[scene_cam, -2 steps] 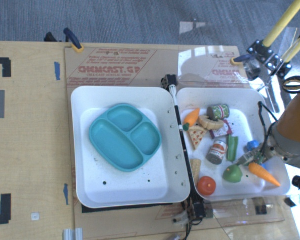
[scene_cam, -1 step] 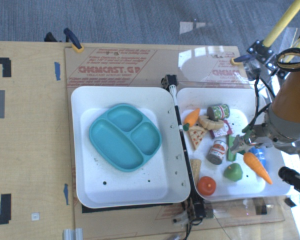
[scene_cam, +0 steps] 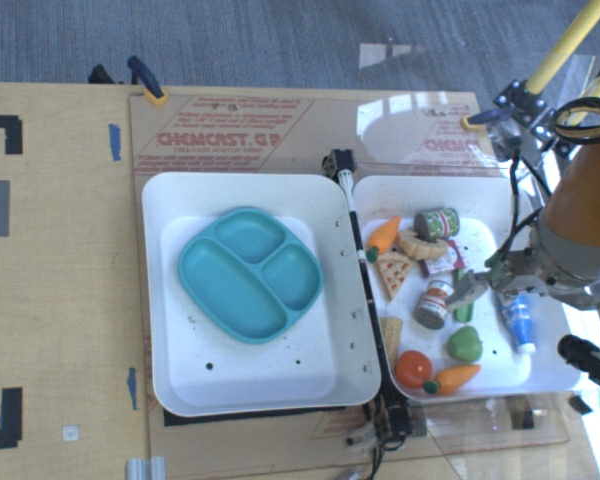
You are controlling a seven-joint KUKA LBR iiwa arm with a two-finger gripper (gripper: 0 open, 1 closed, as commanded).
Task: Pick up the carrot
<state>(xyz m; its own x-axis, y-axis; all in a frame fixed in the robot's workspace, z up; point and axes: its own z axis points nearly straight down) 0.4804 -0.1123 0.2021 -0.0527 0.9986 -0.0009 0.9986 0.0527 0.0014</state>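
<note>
An orange carrot [scene_cam: 383,234] with a green top lies at the upper left of the right bin [scene_cam: 500,208], close to the divider. A second orange, carrot-like piece [scene_cam: 456,376] with a green tip lies along that bin's front edge. My gripper [scene_cam: 472,288] hangs low over the middle of the right bin, between a small can [scene_cam: 433,303] and a blue bottle [scene_cam: 519,320]. It is well to the right of the upper carrot and above the lower piece. Nothing orange is at its tip.
The right bin also holds a lying tin [scene_cam: 436,222], a pizza slice [scene_cam: 392,271], a green pepper [scene_cam: 464,345] and a red tomato [scene_cam: 413,368]. In the left bin [scene_cam: 170,348] sits a teal divided plate [scene_cam: 250,273]. Cables hang beside the arm at the right.
</note>
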